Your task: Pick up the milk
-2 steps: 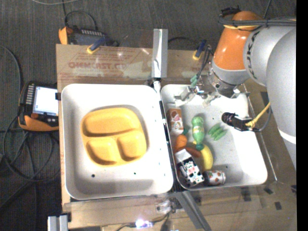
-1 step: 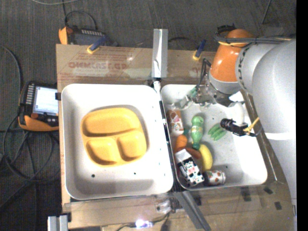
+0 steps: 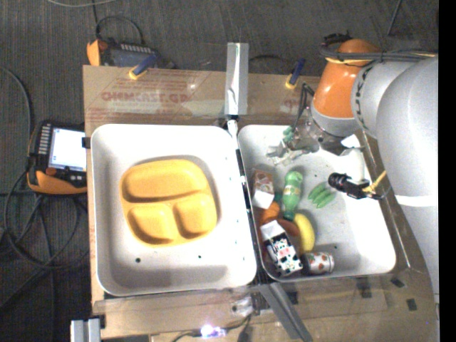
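The gripper [image 3: 287, 148] hangs over the far part of the right bin [image 3: 370, 258], its metal fingers [image 3: 279, 150] spread with nothing between them. The milk carton [image 3: 281, 248], white with black markings, lies near the bin's front left corner, well apart from the fingers. Just beside it sit a yellow banana [image 3: 305, 232] and a red can [image 3: 320, 263]. A green bottle [image 3: 292, 193] stands between carton and gripper. The left bin [image 3: 107, 262] holds a yellow divided tray [image 3: 169, 199].
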Tool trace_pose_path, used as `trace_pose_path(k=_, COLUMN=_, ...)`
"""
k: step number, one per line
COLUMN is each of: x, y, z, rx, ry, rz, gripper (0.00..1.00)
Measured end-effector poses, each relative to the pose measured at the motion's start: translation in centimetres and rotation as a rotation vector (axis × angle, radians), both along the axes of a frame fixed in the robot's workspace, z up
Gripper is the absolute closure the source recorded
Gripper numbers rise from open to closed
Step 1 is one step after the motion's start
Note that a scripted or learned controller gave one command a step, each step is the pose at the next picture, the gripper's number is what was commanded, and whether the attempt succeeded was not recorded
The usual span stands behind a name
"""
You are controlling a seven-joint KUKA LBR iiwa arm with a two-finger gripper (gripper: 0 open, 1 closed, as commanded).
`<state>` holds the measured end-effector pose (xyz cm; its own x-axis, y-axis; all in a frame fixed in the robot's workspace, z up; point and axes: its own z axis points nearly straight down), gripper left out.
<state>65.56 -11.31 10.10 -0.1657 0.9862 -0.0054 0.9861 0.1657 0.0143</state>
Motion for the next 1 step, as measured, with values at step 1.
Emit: trace_pose_path(k=1, x=1.26, y=5.32, z=8.26, rx=0.001, ry=0.016, rz=-0.128, gripper=1.00)
